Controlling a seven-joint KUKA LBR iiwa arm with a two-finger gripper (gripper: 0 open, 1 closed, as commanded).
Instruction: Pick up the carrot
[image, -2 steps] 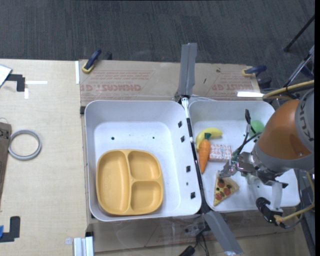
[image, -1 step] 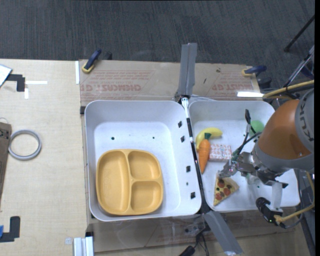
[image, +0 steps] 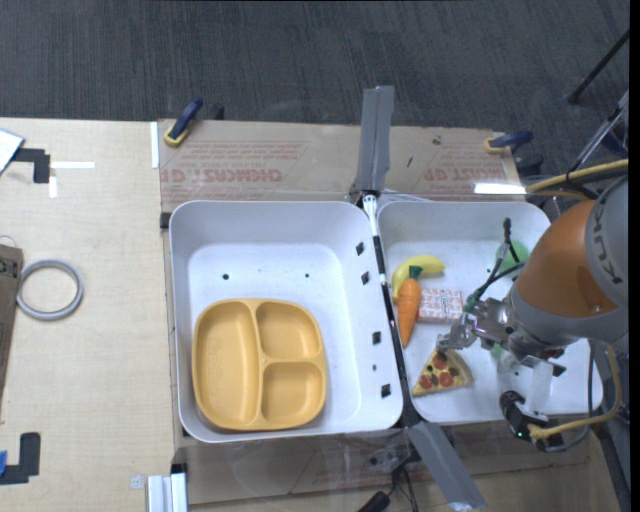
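Tool (image: 462, 337) sits low in the right bin (image: 470, 215), just beside the pizza slice (image: 441, 372), apart from the carrot (image: 407, 306); can't tell its state. Carrot lies against that bin's left wall, touching the banana (image: 417, 267) and wafer pack (image: 440, 303). Risk: crowded neighbours, could nudge the pizza or grab the wafer instead. Count: two bins, one yellow tray (image: 260, 362) in the left bin (image: 265, 225), one carrot, banana, pizza, wafer.

You get even, bright overhead light; the white bins (image: 270, 225) glare slightly, shadows stay soft, and focus is a little soft throughout.
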